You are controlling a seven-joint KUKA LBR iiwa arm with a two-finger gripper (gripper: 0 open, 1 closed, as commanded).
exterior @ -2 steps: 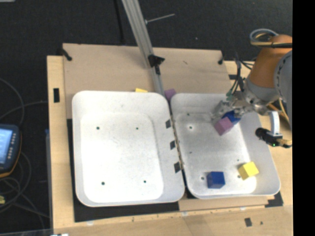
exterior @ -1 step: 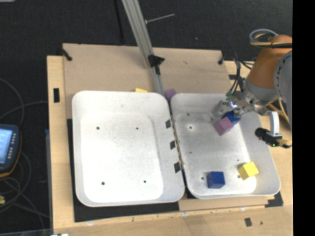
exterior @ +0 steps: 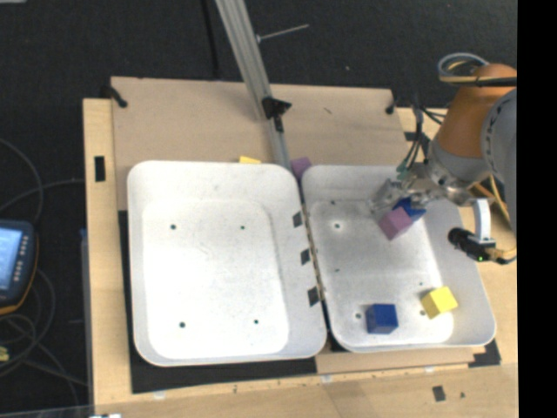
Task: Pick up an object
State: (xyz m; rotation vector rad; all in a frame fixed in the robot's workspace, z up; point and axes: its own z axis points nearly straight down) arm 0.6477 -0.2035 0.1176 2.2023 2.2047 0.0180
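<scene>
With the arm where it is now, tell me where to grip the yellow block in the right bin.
Grip the yellow block across two opposite flat sides, coming straight down from above. It sits turned at an angle to the right bin's wall and close to it, so rotate the fingers to match. The blue block lies apart, leaving room.

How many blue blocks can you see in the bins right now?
2. One blue block lies near the front edge of the right bin. Another blue block sits at the tool, beside a purple block; others may be hidden beneath the arm.

Grey KUKA arm (exterior: 487, 146) with an orange band (exterior: 466, 116)

Rounded grey casing, loose cables (exterior: 416, 146) along the wrist, and a metallic two-finger gripper (exterior: 402, 200) with blue near its tip.
</scene>
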